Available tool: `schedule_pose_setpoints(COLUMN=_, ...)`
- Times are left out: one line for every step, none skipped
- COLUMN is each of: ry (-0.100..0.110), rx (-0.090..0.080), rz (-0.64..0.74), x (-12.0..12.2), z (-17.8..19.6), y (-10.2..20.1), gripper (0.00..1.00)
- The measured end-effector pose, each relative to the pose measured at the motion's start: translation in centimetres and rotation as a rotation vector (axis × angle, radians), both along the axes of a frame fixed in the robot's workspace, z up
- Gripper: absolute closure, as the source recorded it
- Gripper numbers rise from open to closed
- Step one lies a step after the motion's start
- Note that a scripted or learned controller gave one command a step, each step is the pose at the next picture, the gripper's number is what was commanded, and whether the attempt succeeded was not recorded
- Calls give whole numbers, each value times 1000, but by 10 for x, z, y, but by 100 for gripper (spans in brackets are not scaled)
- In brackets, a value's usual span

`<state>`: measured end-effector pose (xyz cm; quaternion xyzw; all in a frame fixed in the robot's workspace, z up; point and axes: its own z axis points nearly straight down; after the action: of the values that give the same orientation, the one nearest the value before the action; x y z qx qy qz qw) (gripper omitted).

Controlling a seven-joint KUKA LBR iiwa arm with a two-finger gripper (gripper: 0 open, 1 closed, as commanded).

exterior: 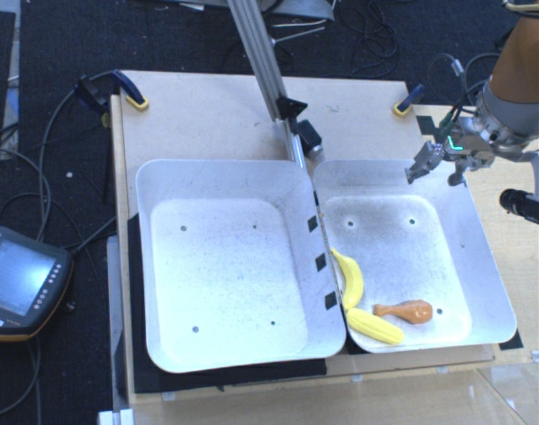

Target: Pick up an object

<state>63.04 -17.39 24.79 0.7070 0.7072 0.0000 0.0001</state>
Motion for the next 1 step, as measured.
schedule_pose_setpoints(ry=0, rx=0, rz=0, x=0, z=0, y=0, gripper=0)
